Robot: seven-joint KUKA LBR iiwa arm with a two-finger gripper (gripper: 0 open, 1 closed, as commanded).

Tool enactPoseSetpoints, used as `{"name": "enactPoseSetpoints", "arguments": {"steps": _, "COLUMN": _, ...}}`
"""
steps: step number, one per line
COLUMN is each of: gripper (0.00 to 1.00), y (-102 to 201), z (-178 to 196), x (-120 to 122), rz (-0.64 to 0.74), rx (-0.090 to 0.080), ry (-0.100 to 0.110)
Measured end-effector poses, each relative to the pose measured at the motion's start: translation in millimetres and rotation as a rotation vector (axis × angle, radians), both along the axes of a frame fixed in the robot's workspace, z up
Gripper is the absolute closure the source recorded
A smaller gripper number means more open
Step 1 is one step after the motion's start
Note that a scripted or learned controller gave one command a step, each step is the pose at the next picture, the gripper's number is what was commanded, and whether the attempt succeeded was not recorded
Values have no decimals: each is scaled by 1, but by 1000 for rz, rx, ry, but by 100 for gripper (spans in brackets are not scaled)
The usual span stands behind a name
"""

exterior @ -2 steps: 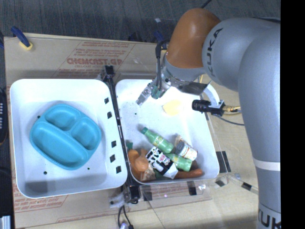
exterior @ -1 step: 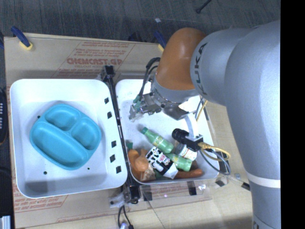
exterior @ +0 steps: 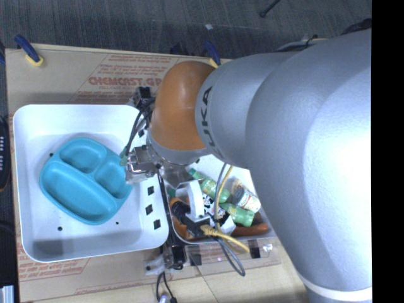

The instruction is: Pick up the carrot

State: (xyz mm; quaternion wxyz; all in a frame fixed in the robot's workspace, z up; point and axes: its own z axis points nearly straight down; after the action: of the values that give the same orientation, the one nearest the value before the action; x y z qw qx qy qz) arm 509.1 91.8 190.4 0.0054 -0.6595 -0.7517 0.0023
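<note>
Carrot: just right of the claw, lying roughly left-right
Claw: over right bin; finger state unclear

A grey arm wears an orange band. A turquoise tray lies in a white bin. Red lettering marks the tan bench.

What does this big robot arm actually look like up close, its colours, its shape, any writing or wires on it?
The arm is bulky, smooth and rounded, in light grey. Above the wrist sits a glossy orange band shaped like a dome. Where grey meets orange, dark letters spell KUKA, running sideways. Thin black cables run down beside the wrist toward a small metal fitting, and a yellow cable curls below it.
</note>
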Motion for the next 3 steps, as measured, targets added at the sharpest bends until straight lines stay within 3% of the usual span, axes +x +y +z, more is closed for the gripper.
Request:
{"name": "enactPoseSetpoints", "arguments": {"steps": 1, "gripper": 100, "y": -5, "z": 10, "x": 2, "rz": -2, "rx": -5, "ry": 4}}
{"name": "enactPoseSetpoints", "arguments": {"steps": 2, "gripper": 100, "y": 23, "z": 58, "x": 2, "rz": -5, "rx": -3, "ry": -8}}
{"name": "enactPoseSetpoints", "arguments": {"steps": 3, "gripper": 100, "y": -1, "z": 44, "x": -34, "rz": 172, "rx": -4, "ry": -2}}
